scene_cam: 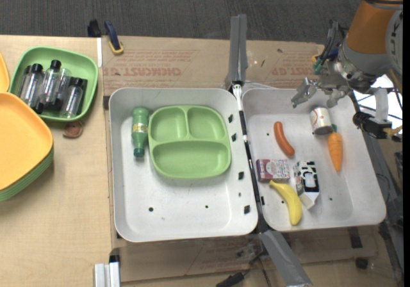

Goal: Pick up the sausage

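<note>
The sausage (284, 138) is a short reddish-orange link lying at a slant on the floor of the right bin (365, 212), in its upper left part. My gripper (319, 92) hangs over the bin's far edge, up and to the right of the sausage and well apart from it. Its fingers stand spread, open, with nothing between them. Just below the gripper lies a small tin can (320, 119).
The right bin also holds a carrot (335, 151), a banana (288, 199), a pink carton (272, 169) and a black-and-white packet (308, 180). In the left bin (186, 215) are a green divided plate (189, 140) and a green bottle (139, 131).
</note>
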`<control>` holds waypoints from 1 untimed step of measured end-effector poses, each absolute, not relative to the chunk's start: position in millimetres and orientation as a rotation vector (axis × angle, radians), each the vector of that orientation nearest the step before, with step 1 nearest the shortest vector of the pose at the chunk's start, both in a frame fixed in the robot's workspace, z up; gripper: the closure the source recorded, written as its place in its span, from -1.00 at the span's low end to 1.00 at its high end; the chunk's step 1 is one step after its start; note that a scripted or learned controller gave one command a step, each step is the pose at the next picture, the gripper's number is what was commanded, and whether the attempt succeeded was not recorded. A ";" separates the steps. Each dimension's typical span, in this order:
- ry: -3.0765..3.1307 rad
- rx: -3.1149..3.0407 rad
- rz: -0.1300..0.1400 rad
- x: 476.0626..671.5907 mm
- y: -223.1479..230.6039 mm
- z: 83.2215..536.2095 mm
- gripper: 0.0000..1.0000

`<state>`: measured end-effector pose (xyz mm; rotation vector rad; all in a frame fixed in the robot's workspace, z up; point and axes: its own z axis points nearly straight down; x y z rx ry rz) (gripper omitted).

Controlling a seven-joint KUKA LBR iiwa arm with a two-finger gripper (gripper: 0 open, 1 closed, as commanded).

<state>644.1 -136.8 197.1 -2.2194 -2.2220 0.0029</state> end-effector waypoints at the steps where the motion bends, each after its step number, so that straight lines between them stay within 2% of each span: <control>1: -2.445 -1.972 0.001 620.4 -117.4 91.5 -1.00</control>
